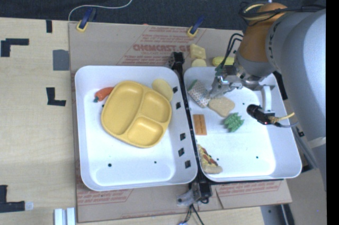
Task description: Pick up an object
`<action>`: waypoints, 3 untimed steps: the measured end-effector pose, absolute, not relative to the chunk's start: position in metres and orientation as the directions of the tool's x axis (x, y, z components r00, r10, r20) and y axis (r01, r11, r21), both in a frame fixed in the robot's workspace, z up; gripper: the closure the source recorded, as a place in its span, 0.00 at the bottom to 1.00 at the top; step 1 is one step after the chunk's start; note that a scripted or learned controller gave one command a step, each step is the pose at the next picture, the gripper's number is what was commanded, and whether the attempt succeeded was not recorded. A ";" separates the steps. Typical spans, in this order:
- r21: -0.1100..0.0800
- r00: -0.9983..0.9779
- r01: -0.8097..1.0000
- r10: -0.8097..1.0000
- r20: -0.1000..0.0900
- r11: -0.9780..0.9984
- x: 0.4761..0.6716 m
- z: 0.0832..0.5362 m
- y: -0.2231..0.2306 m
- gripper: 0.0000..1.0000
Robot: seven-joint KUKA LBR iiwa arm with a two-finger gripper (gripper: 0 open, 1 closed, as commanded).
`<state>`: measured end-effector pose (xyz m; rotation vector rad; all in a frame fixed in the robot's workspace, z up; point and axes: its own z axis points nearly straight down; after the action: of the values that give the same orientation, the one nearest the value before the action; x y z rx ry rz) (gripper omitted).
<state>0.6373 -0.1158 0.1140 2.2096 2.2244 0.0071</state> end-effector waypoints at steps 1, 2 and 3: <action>0.021 0.000 1.000 1.000 -0.002 0.000 0.590 0.092 -0.138 0.00; 0.008 -0.003 1.000 1.000 -0.003 0.003 0.627 0.094 -0.101 0.00; 0.021 0.003 1.000 1.000 -0.002 -0.003 0.551 0.093 -0.147 0.00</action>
<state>0.5510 -0.1470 0.0926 2.2126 2.2064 0.0212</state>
